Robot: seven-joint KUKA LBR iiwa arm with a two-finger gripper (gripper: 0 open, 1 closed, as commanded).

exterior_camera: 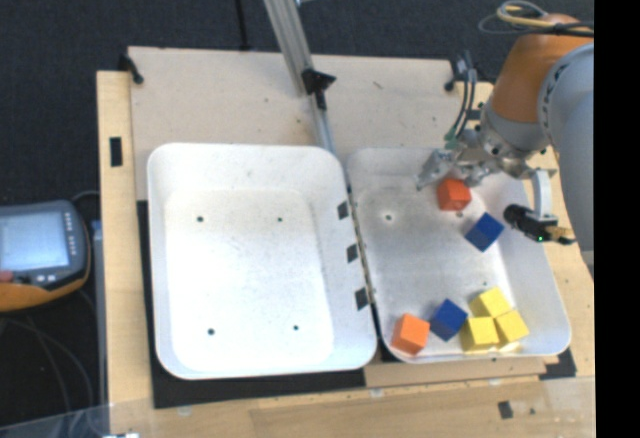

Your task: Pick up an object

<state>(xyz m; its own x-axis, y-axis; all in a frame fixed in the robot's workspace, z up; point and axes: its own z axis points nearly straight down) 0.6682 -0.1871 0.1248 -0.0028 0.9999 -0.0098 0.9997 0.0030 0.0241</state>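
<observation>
The gripper point(452, 169) hangs over the far part of the right bin point(395, 251), reaching in from the bench's right edge, and directly under its metal tips sits an orange cube point(454, 194). The cube lies just on the near side of the tips, touching or nearly touching them, so the relation that matters is almost straight down with a slight offset toward the near edge of the bin. Whether the cube rests on the bin floor or is lifted off it I cannot tell from this slanted view, and I cannot tell whether the gripper is spread or closed, since the wrist hides that. The cube looks roughly square-on with no long axis to favour, so any approach angle should serve. A blue cube point(484, 231) lies near it, toward the bin's right wall and apart from the orange one, giving room for a grasp. The rest of the blocks cluster at the bin's near edge: a second orange cube point(410, 332), another blue cube point(449, 318) and a group of yellow cubes point(494, 320), all well apart from the gripper. The left bin point(250, 256) lies beside it.
</observation>
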